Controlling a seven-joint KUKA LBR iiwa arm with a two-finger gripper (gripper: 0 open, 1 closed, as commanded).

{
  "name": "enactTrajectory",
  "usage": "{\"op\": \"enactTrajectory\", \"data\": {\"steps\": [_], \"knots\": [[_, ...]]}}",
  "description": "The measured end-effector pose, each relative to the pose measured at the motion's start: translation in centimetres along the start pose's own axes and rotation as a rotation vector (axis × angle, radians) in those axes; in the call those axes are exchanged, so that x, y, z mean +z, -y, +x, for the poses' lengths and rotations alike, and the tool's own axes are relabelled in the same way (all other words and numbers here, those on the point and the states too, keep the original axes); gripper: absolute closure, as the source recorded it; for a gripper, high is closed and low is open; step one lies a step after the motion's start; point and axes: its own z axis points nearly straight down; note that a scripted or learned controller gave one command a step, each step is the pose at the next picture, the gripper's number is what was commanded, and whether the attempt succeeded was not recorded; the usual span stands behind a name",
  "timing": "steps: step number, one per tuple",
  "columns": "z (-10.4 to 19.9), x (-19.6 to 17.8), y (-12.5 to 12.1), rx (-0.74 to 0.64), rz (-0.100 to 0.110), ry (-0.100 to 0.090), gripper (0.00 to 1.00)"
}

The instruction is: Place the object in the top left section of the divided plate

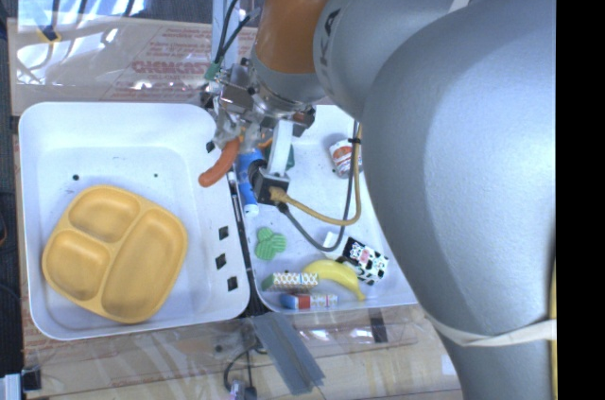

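Note:
A yellow divided plate lies in the left bin, toward its front left; its top left section holds nothing. My gripper hangs over the wall between the two bins, up and to the right of the plate. It is shut on a slim orange carrot-like object, which slants down and left from the fingers, above the left bin's right edge. The grey arm with its orange band covers the back of the right bin.
The right bin holds a blue object just under the gripper, a small can, a green toy, a banana, a cow-patterned piece, a striped bar and a red-blue tube. A cable loops from the wrist.

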Motion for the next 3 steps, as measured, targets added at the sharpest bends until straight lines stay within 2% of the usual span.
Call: {"op": "enactTrajectory", "data": {"steps": [1,2,3], "knots": [[9.5,4.7,-2.8,-0.268,-0.004,0.001,1.00],[12.4,5.4,4.6,-0.516,-0.002,0.002,1.00],[10.3,-10.3,8.9,-0.454,-0.007,0.000,1.00]]}}
